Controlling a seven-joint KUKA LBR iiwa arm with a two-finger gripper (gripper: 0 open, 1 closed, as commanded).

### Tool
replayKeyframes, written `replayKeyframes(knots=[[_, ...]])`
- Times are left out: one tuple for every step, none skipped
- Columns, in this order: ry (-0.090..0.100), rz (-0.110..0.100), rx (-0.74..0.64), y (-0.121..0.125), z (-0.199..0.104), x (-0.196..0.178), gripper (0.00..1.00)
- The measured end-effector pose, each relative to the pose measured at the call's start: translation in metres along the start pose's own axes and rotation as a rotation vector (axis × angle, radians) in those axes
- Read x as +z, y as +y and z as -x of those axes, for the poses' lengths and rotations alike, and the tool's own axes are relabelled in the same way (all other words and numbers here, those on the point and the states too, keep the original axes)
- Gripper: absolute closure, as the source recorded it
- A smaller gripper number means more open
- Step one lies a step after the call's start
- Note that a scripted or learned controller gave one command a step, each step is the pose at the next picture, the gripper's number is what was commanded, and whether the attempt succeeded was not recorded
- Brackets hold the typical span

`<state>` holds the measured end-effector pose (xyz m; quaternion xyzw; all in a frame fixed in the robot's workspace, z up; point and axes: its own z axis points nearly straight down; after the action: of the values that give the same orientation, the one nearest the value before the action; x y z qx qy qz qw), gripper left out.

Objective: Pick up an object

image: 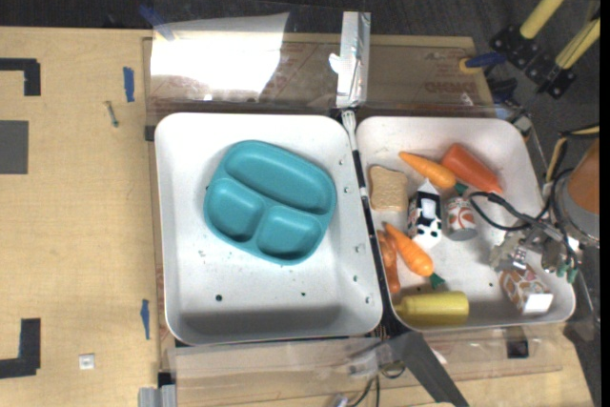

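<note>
The gripper (527, 264) hangs low over the right bin's (519, 140) near-right corner, whether spread or pressed together cannot be told, beside a small red-and-white packet (526, 291); the left bin (181, 205) holds a teal tray (270, 199). Candidates lie in the right bin: two carrots (429, 170) (412, 251), an orange pepper (471, 167), bread (387, 188), a toy cow (425, 216) and a yellow cylinder (434, 305). A sound grasp likely calls for descending squarely over one isolated item, clear of neighbours and the bin wall.
</note>
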<state>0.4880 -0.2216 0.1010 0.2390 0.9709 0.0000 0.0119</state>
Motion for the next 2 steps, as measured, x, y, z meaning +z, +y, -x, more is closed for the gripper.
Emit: replayKeyframes(knots=[[0.013,-0.002,0.005,0.0540,0.0319,-0.0874,1.00],[0.020,-0.004,0.008,0.0520,0.0303,-0.0842,0.00]])
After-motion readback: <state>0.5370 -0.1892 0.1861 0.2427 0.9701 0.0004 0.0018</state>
